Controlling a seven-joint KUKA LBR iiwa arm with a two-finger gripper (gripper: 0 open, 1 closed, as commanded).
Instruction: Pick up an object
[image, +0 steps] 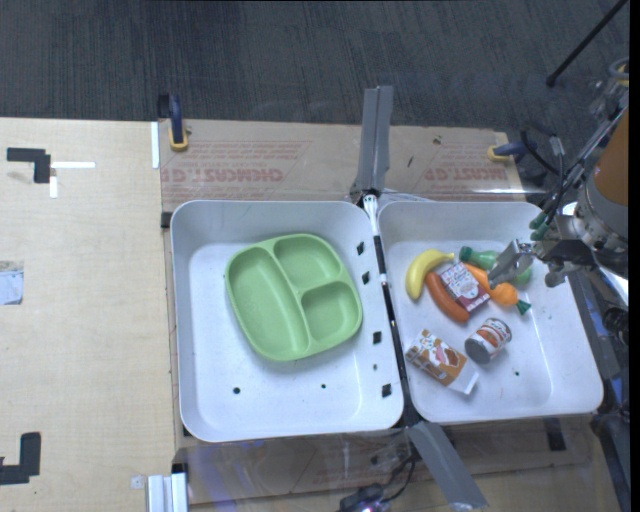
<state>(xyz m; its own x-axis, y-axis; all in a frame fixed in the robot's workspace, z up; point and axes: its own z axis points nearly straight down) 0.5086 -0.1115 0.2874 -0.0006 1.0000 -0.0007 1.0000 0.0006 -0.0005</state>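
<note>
Hovering over the right bin (560, 395), the gripper (517, 262), its opening impossible to judge, sits just right of the carrot (448, 300), whose long axis slants near-right.

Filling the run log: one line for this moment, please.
claw over right bin | above carrot | nothing seen held | green plate in left bin

Single fixed camera, high above the surface (80, 300), looking down at a slant. Both white bins (190, 300) in frame; arm (610, 190) enters from right edge.
</note>
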